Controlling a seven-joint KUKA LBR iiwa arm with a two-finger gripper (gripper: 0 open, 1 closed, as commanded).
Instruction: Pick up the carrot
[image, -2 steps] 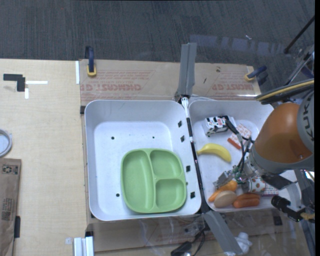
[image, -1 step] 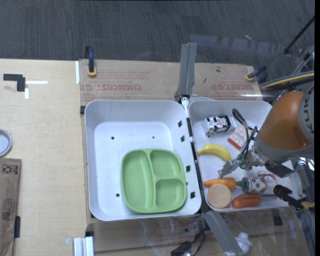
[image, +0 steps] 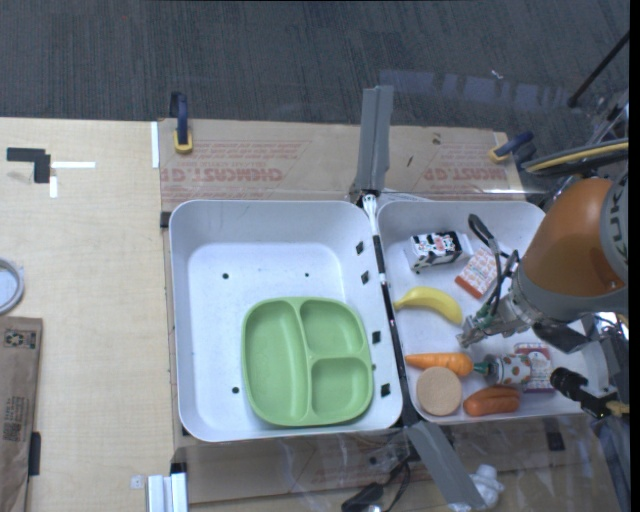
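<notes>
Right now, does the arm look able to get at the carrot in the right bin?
Probably yes. The carrot lies uncovered, and the end effector hovers just beside its right end. The banana and round cookie lie close, leaving little room.

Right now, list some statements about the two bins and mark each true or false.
1. The green plate lies in the left bin. True.
2. The carrot lies on the green plate. False: it lies in the right bin.
3. The banana lies farther from the camera than the carrot. True.
4. The gripper holds the carrot. False: it hovers up and to the right of it.
</notes>
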